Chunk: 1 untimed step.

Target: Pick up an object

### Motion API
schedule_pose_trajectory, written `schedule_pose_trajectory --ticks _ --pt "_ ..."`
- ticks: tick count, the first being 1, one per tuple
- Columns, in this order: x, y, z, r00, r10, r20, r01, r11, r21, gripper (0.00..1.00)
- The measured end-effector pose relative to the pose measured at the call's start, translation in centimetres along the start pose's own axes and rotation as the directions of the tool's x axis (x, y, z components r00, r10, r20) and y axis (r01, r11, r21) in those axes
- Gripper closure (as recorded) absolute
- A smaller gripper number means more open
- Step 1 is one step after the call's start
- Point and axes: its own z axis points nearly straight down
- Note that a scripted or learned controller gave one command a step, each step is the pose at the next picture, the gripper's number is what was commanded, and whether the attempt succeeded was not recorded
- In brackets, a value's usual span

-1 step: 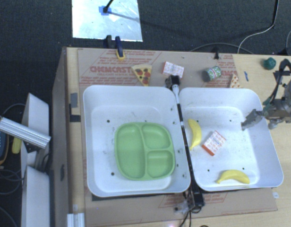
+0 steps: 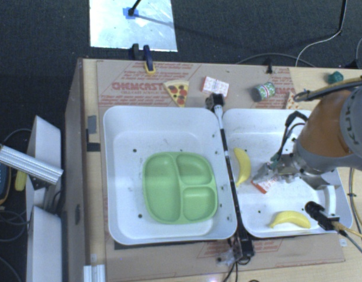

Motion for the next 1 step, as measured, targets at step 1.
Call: schedule_pose_trajectory --ticks 1 --pt "2.65 5.18 -1.11 1.000 0.006 0.010 -0.005 1.000 -0.005 0.00"
